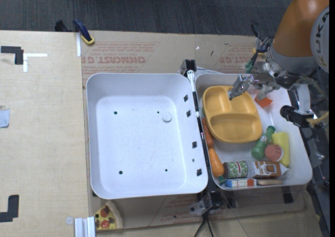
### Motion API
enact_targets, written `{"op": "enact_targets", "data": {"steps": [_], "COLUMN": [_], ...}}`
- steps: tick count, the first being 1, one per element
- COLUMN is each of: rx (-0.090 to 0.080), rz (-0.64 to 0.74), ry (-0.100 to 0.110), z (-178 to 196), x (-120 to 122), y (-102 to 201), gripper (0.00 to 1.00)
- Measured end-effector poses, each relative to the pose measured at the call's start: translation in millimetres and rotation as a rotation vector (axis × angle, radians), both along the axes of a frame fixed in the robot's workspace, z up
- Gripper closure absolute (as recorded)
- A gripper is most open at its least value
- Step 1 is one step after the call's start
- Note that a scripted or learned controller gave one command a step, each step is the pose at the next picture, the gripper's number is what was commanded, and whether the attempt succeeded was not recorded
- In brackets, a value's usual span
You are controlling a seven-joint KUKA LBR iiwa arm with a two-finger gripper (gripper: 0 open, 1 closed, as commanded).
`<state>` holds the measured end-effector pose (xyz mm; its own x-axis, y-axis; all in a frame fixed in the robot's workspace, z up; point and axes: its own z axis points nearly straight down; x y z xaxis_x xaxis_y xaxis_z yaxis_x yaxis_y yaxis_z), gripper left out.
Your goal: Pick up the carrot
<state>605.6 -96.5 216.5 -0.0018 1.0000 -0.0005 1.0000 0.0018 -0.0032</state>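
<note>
The carrot (pixel 214 161) is an orange toy lying lengthwise against the left wall of the right bin (pixel 299 174), near its front. My gripper (pixel 238 87) hangs over the back rim of a yellow bowl (pixel 233 115) at the far end of that bin. It is well behind the carrot and apart from it. Nothing is visibly held by it.
The right bin also holds a green bottle (pixel 260 147), a round red toy (pixel 274 152), a yellow item (pixel 283 142), a small can (pixel 236 169), some flat boxes (pixel 267 170) and a red-orange piece (pixel 264 101). The left bin (pixel 104 87) holds a small white disc (pixel 166 117).
</note>
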Motion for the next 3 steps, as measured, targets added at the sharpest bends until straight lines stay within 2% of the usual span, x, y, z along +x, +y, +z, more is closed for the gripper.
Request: {"op": "enact_targets", "data": {"steps": [1,2,3], "rx": [0.0,-0.027,-0.019], "rz": [-0.109,-0.119,-0.112], "ry": [0.001,0.005,0.003], "z": [-113,-104,-104], "x": [-31,-34,-32], "y": [-58,-74,-67], "gripper": [0.0,1.0,0.0]}}
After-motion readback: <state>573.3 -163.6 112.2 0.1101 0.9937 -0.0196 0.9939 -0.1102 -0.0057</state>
